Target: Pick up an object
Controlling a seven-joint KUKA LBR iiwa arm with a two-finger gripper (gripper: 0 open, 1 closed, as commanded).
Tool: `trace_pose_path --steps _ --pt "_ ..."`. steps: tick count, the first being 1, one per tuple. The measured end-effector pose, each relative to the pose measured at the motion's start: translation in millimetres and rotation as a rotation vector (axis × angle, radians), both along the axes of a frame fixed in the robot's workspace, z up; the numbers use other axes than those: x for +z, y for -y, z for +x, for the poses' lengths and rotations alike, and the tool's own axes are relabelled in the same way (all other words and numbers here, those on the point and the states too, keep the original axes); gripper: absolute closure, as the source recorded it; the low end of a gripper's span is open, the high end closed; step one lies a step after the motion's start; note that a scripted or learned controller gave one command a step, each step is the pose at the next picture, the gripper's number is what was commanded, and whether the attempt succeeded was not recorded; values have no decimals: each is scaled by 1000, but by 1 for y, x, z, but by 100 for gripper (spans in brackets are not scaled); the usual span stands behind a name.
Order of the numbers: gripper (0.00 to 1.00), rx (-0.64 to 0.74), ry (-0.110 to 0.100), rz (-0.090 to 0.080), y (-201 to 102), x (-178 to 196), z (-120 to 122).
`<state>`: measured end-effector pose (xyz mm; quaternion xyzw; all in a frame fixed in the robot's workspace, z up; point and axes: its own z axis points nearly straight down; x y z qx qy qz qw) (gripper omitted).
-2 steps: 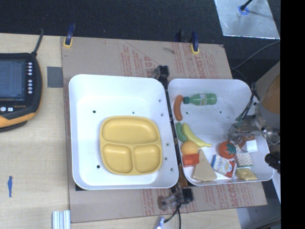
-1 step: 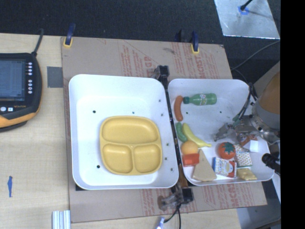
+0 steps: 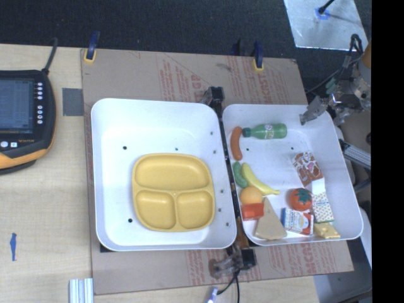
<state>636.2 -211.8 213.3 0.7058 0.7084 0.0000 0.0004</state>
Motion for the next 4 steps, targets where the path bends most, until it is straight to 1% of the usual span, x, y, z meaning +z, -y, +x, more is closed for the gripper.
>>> trace_pose_path --steps 1,2,3,4 --pt "0 1 -4 1 0 -74 -38" --pt "0 1 -4 1 0 -122 -101" --pt "100 3 -5 0 1 -111 -100" --pt "100 1 -10 1 -31 -121 -47"
